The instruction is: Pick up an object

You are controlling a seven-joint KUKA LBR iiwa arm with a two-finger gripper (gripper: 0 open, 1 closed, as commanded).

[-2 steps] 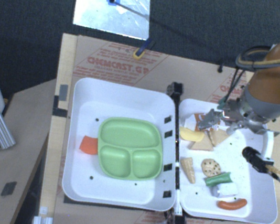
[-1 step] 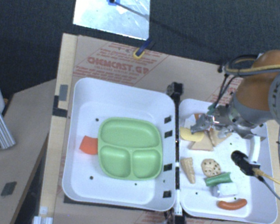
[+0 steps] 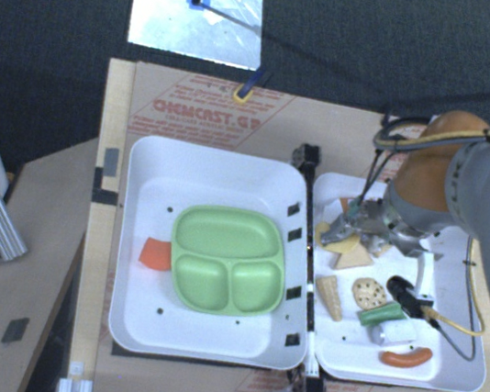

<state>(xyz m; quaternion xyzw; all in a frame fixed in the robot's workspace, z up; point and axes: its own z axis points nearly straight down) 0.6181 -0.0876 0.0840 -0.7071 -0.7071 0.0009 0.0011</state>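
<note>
- Hanging over the right bin [image 3: 467, 372], the gripper [image 3: 351, 229] sits low on a pale yellow cheese wedge [image 3: 352, 248]; whether it is released or clenched, I cannot tell.
- The wedge's point aims toward the divider.
- The cardboard [image 3: 209, 105] reads "CHEMCAST GP".
- A smooth green divided plate [image 3: 225, 262] and an orange piece [image 3: 156, 254] lie in the left bin [image 3: 221, 172].
</note>
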